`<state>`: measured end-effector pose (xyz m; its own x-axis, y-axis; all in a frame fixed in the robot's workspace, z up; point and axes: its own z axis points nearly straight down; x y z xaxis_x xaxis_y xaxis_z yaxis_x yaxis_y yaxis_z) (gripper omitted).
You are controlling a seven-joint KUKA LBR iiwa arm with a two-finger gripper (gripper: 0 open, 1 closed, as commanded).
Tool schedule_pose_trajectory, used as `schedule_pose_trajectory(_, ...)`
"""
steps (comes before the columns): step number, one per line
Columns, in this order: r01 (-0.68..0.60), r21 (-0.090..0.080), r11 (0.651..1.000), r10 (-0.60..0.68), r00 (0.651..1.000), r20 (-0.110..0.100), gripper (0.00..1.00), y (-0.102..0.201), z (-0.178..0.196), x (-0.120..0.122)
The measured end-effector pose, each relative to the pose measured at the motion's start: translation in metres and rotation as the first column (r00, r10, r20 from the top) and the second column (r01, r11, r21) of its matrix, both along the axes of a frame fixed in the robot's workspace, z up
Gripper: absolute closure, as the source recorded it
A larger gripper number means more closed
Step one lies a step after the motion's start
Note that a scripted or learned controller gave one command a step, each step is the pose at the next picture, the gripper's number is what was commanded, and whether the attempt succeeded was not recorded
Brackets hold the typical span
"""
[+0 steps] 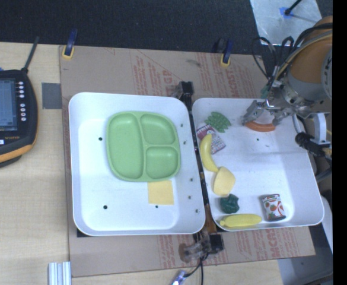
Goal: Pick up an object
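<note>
Overhead, two white bins sit side by side on a cardboard sheet; left bin (84, 159), right bin (303, 177). Gripper (262, 113) hangs over the far part of the right bin, arm entering from the right; its fingers are spread apart around a flat orange disc (261, 125) lying on the bin floor, far end, a little right of centre. Not lifted; whether the fingers touch it, cannot tell. Disc is round, with no clear long axis or heading. Open white floor lies just near of the disc and toward the bin's right wall. Other contents of the right bin: green leafy piece (218, 121) at far left; small printed packet (213, 139) just near it; banana (206, 153) along the left wall, long axis running far to near; yellow wedge (223, 181) touching the banana's near end; dark green lump (229, 204) just near the wedge; yellow oblong piece (241, 220) against the near rim, long axis left to right; small can (272, 207) at near right, apart from the rest. Left bin: green divided plate (142, 145) in the middle, yellow square slice (161, 192) just beside its near edge. Handheld pendant (4, 117) rests on the bench, far left.
</note>
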<state>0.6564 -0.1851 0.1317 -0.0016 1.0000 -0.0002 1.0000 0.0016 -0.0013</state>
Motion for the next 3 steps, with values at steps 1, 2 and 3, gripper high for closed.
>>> schedule_pose_trajectory(1, -0.004, 0.0, 1.0, 0.004, 1.0, -0.005, 0.0, 0.061, -0.041, -0.068)
schedule_pose_trajectory(2, -0.003, 0.0, 1.0, 0.003, 1.0, -0.001, 0.0, 0.086, -0.04, -0.018)
schedule_pose_trajectory(3, -0.004, -0.002, 1.0, 0.004, 1.0, 0.003, 1.0, 0.084, -0.026, -0.016)
